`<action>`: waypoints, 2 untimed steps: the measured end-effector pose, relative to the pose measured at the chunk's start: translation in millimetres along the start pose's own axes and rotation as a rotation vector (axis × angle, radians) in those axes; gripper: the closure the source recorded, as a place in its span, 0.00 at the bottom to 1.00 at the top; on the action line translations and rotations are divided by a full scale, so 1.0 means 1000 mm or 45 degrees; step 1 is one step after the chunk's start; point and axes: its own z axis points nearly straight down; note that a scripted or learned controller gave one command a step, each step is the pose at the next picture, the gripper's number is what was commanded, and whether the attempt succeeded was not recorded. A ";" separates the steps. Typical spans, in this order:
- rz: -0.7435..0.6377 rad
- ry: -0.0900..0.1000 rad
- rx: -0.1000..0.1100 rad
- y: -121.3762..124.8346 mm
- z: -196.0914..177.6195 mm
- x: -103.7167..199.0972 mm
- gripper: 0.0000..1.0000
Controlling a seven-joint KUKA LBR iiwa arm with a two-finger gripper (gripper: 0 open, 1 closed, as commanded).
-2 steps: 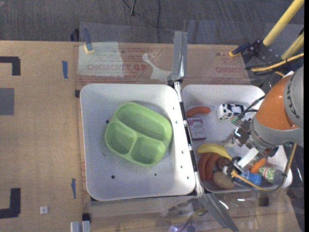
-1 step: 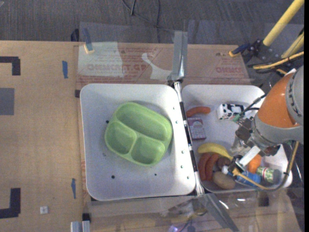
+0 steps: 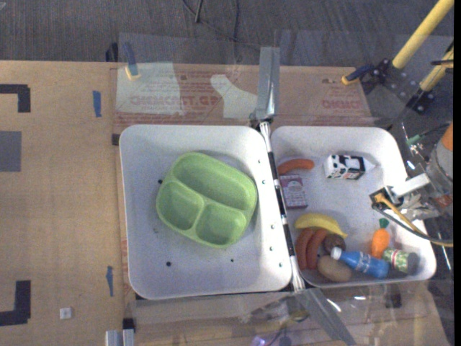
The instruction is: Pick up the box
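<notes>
The box is small and maroon. It lies flat at the left wall of the right bin, just below a red sausage. My gripper hangs over the right side of that bin, above the carrot and well to the right of the box, apart from it. Nothing shows in its grasp.
A black-and-white carton stands at the back of the right bin. A banana, red sausages, a potato, a blue bottle and a green can crowd its front. The left bin holds a green divided plate.
</notes>
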 end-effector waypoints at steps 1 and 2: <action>0.293 0.001 0.000 0.054 -0.063 0.062 1.00; 0.283 -0.002 0.002 0.052 -0.073 0.064 1.00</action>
